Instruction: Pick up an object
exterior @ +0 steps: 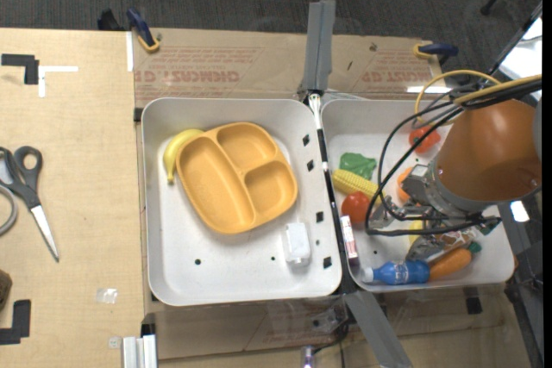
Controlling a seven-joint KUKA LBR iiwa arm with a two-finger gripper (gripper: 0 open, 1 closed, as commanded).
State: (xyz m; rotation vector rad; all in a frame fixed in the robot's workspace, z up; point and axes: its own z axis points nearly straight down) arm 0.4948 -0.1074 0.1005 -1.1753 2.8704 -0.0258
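Mirrored lettering I cannot read crosses the cardboard (226,65) at upper centre, while my arm (493,152) bends over the right bin (492,273), my claw's (424,230) state untellable.

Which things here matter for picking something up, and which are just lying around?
Job: claw; right bin toys: green piece, corn, red ball, blue bottle, carrot.
Lying about: yellow divided plate, banana, scissors, blue clamp.
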